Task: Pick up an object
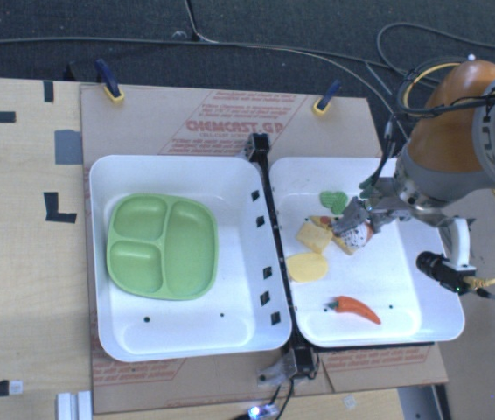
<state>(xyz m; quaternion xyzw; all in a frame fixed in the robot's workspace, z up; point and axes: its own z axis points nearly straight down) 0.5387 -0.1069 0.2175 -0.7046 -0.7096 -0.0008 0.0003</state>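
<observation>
Two white bins side by side on the table point(20, 234). Left bin point(177, 326): one green divided plate point(162, 245), lying flat. Right bin point(405, 313): a small heap of toy food near the middle, well apart from the plate.

Gripper point(351, 227) low over the heap, at a small multicoloured piece point(357, 237) with red and white on it. Perhaps touching this piece, but too blurred and too small to be sure. Cannot tell whether the fingers are open or closed, and nothing clearly between them.

Just left of the gripper, a yellow block point(314, 234), tilted, like a wedge of cheese. Below it, a pale yellow round piece point(307, 268), lying flat. Above, a small green piece point(334, 201). Nearer the front wall, alone, an orange carrot-like piece point(357, 309).

Handling, as a judgement: probably all light plastic toys, stiff, smooth and somewhat slippery, not fragile. Yellow block best taken across its two flat faces; round piece low and flat, hard to get under. Carrot-like piece the easiest target: free on all sides, long axis running from upper left to lower right, thin tip toward the lower right, thicker end toward the left. Best grasp across the thick middle, fingers at right angles to the long axis, because the tapered end may slip out.
</observation>
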